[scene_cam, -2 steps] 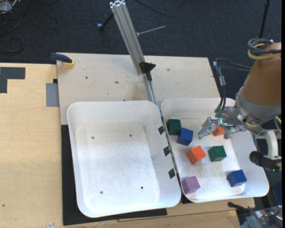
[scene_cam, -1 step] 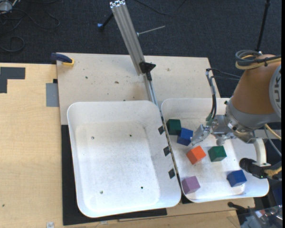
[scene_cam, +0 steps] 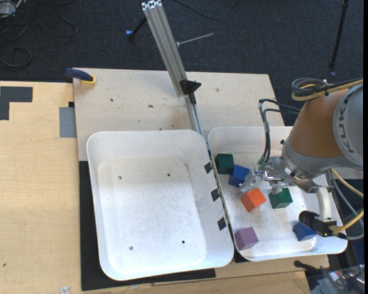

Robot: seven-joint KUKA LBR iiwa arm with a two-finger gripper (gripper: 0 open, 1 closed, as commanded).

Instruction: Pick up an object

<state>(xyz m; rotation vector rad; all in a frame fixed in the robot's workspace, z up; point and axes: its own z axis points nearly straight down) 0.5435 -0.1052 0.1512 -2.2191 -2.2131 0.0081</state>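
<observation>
The left bin (scene_cam: 110,225) sits beside the right bin (scene_cam: 257,254), rims touching. In the right bin, six blocks (scene_cam: 253,199) lie scattered: four near the middle, one at the near-left corner, another toward the near-right corner. The gripper (scene_cam: 271,175) hangs over the middle cluster.

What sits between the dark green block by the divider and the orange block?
The blue block lies between the dark green block and orange block, seen in the camera view.

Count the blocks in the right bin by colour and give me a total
Green blocks: 2
Blue blocks: 2
Orange block: 1
Purple block: 1
Total: 6
</observation>
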